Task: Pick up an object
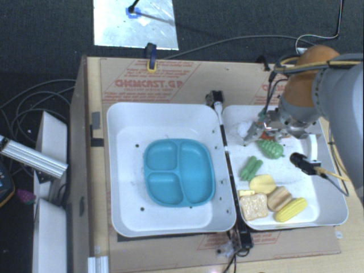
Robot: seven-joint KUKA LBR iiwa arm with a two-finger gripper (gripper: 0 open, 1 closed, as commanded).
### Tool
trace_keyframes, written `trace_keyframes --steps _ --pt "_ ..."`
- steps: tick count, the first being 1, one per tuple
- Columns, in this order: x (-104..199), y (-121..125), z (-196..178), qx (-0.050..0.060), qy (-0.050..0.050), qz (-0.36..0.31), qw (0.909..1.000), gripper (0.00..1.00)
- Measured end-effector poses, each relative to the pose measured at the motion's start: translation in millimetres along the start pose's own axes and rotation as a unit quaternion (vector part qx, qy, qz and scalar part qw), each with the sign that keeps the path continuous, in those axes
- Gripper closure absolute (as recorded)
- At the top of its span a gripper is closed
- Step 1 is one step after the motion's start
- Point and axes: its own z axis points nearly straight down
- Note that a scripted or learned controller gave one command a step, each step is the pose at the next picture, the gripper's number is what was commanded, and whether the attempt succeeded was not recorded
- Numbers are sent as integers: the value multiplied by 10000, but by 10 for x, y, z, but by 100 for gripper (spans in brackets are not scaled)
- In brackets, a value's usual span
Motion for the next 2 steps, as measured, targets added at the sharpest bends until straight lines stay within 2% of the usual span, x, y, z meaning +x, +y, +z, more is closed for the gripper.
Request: trace_keyframes --steps 1,2 --pt "-223 150 38 276 76 -23 9996 0" --pt "-485 253 -6 -46 -9 40 10000 0"
